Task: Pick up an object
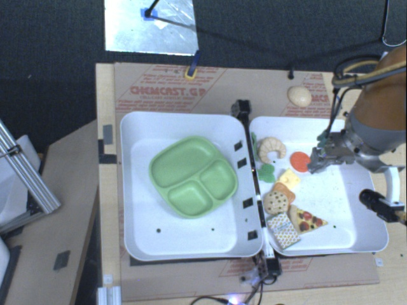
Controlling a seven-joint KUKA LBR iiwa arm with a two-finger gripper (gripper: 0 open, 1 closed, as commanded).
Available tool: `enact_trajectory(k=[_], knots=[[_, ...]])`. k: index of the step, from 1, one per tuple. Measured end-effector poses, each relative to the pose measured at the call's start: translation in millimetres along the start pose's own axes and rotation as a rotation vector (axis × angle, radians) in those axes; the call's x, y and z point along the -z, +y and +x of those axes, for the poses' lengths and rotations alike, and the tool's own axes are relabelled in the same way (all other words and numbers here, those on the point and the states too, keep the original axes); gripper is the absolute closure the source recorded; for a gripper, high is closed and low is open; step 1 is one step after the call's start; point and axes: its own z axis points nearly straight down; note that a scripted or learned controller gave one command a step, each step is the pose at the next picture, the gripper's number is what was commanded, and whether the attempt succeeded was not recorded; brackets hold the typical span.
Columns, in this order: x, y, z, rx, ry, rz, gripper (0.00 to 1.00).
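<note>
Here we are looking at the hand (316, 162) hanging over the right bin (356, 234), just beside the red-orange disc (299, 161) at its nine o'clock — we cannot tell whether it is open or closed, and nothing is visibly held.

The toys are clustering along the bin's left side: a croissant (272, 147) toward eleven o'clock of the disc, a cheese wedge (289, 180) and a cookie (276, 201) toward six and seven, a pizza slice (306, 221) and a patterned block (283, 230) lower still. We are judging the main risk to be crowding: a descent slightly off could be nudging the disc into the croissant or cheese, or be closing on a flat piece and slipping off.

The divider (253, 176) between the bins is sitting close to the cluster, leaving little room leftward — the bin's right half, toward three o'clock, is offering open room. The green tray (193, 176) is lying in the left bin (137, 234), well apart.
</note>
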Motion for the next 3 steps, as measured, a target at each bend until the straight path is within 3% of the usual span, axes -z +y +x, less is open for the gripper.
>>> enact_trajectory(k=[1,2,3], knots=[[-6.5,16.0,48.4,0.0,0.0,0.0,1.0],[-3.5,10.9,107.0,0.0,0.001,0.002,1.0],[-23.7,13.8,142.0,-0.002,0.0,0.004,1.0]])
